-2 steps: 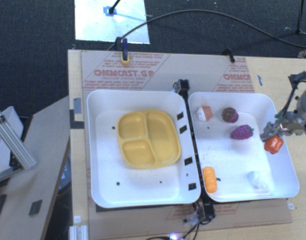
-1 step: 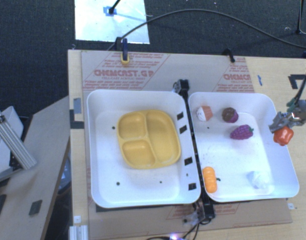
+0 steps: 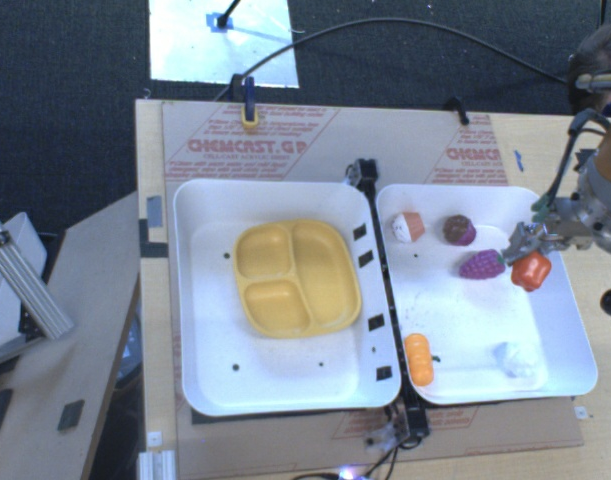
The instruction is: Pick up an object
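Observation:
My gripper (image 3: pixel 525 248) reaches in from the right over the right bin (image 3: pixel 565 313). Its fingers are shut on the green top of a red toy pepper (image 3: pixel 532 272), which hangs just below them near the bin's right side. A purple bunch of grapes (image 3: pixel 482 264) lies just left of the pepper, close to the fingers. Farther left along the bin's back sit a dark maroon round fruit (image 3: pixel 459 230) and an orange-and-white piece (image 3: pixel 406 227).
An orange toy (image 3: pixel 418 358) lies at the right bin's front left corner and a small white object (image 3: pixel 512 358) at its front right. The left bin (image 3: pixel 200 268) holds a yellow divided plate (image 3: pixel 295 278). A black divider (image 3: pixel 378 278) runs between the bins.

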